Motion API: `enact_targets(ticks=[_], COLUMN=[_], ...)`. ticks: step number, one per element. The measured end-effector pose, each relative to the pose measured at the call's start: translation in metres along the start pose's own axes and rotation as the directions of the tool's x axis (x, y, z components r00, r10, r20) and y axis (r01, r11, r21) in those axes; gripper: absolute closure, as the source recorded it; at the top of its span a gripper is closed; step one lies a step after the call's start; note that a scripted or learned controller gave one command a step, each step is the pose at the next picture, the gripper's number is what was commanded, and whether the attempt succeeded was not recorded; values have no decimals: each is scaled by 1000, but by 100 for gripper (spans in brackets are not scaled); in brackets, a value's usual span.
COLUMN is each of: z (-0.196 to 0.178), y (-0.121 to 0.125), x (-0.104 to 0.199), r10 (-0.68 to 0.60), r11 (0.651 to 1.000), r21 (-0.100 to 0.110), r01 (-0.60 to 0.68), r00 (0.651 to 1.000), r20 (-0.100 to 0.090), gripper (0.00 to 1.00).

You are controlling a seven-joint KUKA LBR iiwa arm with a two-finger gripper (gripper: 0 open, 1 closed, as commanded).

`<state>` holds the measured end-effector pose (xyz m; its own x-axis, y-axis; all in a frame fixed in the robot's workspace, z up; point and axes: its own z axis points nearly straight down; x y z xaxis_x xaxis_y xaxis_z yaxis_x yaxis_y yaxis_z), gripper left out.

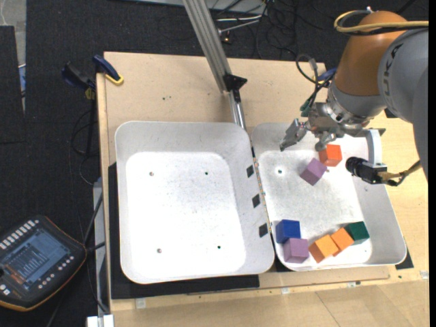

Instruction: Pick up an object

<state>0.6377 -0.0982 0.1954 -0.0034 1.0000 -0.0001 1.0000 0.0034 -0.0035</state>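
Orange and grey, the arm reaches in from the right and hangs over the far end of the right bin (381, 216). Its gripper (310, 136) stands with the fingers spread apart and nothing between them. Just beside it, toward the near side, lie an orange-red cube (332, 154) and a light purple cube (313, 172), the two close together and possibly touching.

The step in hand looks like the approach: the gripper is over the bin but has closed on nothing, so the pick is not yet made. The next move would call for centring the open fingers over one cube, most likely the purple or the orange-red one, dropping down around it and closing. Because the two sit so close, a finger could land on the neighbour or nudge the target aside.

Along the near wall of the same bin sit a blue cube (288, 229), a second purple cube (296, 249), two orange cubes (325, 246) and a green cube (357, 233), bunched tightly. The left bin (129, 182) is white and speckled. Both rest on a pale wooden tabletop (170, 87), with a metal pole (208, 36) slanting in from the far side, dark floor around, and a teach pendant (34, 261) at near left.
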Motion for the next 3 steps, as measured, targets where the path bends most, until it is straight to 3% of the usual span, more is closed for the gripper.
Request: enact_targets(ticks=[1, 2, 3], z=[46, 77, 71], y=[-6, -3, -5], x=[-5, -4, -5], r10=[5, 2, 5], r11=[1000, 1000, 1000], r21=[2, -14, -8], r01=[-5, -2, -5], r00=[1000, 1000, 1000], r20=[0, 2, 1], gripper=[0, 0, 100])
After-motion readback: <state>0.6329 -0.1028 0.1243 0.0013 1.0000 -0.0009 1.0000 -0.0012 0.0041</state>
